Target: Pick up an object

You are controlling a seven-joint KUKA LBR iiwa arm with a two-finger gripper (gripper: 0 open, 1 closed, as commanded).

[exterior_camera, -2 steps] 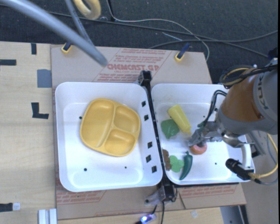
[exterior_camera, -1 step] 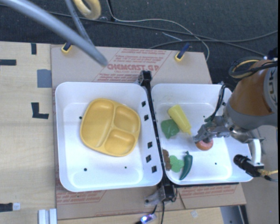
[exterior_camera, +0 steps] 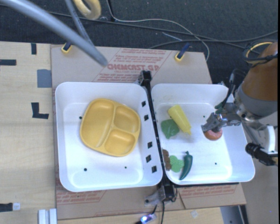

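Note:
My gripper [exterior_camera: 213,125] reaches into the right bin [exterior_camera: 224,171] from the right and sits directly over a small red-orange object [exterior_camera: 213,134], which shows just below the fingers. A yellow corn-like piece [exterior_camera: 179,117] lies left of it, with a green leafy piece [exterior_camera: 169,128] beside that. A dark green pepper [exterior_camera: 186,165] and a light green piece [exterior_camera: 176,163] lie near the bin's front left, next to a small brown item [exterior_camera: 165,157].
The left bin [exterior_camera: 67,139] holds a yellow divided plate [exterior_camera: 110,127]. A black clip divider [exterior_camera: 149,125] runs between the bins. Cables cross the dark floor behind, and a grey pole [exterior_camera: 51,22] slants across the top left.

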